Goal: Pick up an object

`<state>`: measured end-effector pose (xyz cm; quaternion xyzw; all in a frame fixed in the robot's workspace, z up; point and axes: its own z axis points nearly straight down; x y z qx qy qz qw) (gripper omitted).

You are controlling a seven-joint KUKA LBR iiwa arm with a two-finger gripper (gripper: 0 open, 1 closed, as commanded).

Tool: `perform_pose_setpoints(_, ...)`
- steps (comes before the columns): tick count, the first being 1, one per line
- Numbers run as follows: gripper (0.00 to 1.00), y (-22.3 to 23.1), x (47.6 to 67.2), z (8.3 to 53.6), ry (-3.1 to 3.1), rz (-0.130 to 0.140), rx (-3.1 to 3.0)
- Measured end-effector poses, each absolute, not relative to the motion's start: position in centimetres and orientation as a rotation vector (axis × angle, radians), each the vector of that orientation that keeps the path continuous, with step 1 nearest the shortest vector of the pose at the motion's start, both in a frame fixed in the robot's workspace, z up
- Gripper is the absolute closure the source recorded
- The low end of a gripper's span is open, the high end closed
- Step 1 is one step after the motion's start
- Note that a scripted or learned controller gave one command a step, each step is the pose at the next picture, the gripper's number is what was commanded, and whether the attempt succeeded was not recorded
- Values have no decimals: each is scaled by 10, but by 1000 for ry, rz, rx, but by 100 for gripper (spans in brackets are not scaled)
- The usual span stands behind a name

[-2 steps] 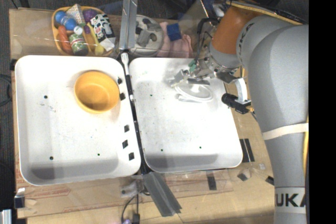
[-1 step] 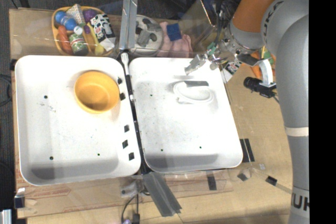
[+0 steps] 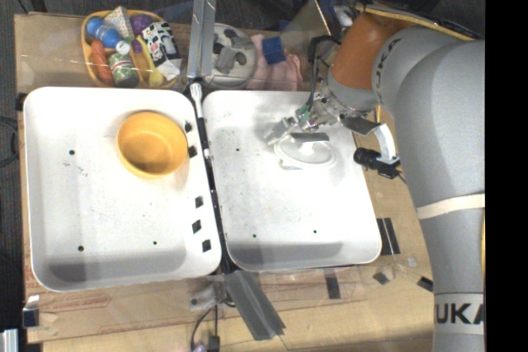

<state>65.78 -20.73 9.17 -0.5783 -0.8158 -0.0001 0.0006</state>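
An orange-yellow bowl sits upright in the left bin, toward its back. In the right bin a pale, see-through ring-like object lies near the back right. My gripper is low in the right bin, just left of and behind that pale object, very close to it or touching it. Nothing shows clearly as held. The grey arm with its orange band reaches in from the right above the bin's back corner.
Behind the left bin stands a yellow basket with several small toys and bottles. A grey object, a blue block and a pink cloth lie behind the right bin. A metal divider runs between the bins.
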Motion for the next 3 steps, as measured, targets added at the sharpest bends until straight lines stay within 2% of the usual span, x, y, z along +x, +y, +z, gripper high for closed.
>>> perform_pose_setpoints(1, 0, -157, 657, 92, -2657, 2, -1669)
perform_pose_setpoints(2, 0, -206, 657, 157, -2508, 1, -1893)
perform_pose_setpoints(3, 0, -208, 645, 96, -2579, -5, -1809)
